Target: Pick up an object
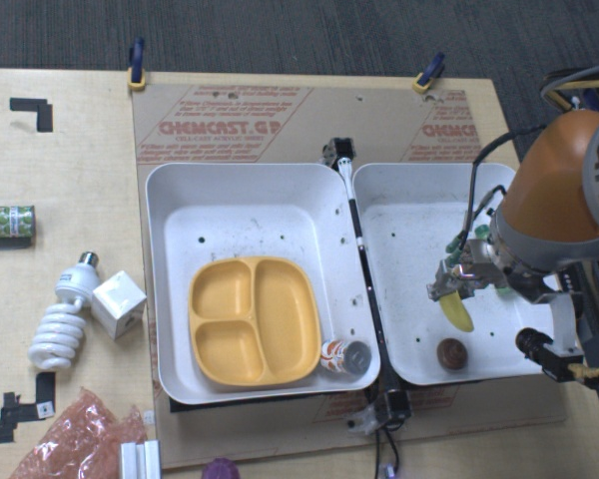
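Observation:
In the right bin [409, 218], a yellow banana-shaped object [458, 313] lies slanted, its upper end hidden under my gripper [449, 285]. The gripper hangs from the grey and orange arm, which reaches in from the right over the bin's middle right. A small round brown object [452, 353] rests on the bin floor just below the yellow one, apart from the gripper. The left bin [230, 193] holds a yellow divided plate [254, 319] and a small capped bottle [344, 357] lying at its front right corner.
A black rod [354, 228] runs along the seam between the bins. On the bench to the left lie a spiral light bulb [62, 312], a white cube [119, 303], a green can [12, 223] and a pink mesh bag [75, 437].

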Robot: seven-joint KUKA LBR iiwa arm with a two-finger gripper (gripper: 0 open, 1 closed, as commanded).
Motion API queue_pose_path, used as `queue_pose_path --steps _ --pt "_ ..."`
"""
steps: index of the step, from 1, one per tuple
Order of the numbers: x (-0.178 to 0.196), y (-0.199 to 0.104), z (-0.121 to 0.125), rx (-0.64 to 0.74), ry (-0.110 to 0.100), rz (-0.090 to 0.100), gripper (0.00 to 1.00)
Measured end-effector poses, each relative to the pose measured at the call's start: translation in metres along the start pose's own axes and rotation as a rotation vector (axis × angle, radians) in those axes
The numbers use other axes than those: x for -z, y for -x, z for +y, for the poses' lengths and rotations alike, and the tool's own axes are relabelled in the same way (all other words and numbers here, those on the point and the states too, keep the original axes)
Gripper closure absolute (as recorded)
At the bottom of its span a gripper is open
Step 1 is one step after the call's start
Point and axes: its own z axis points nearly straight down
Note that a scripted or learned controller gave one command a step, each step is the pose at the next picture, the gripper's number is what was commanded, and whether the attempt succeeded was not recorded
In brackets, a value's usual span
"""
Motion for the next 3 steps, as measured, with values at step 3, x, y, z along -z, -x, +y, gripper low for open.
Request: queue_pose_path --steps 3 --pt "0.0 -0.034 -0.007 0.003 0.001 0.0 1.0"
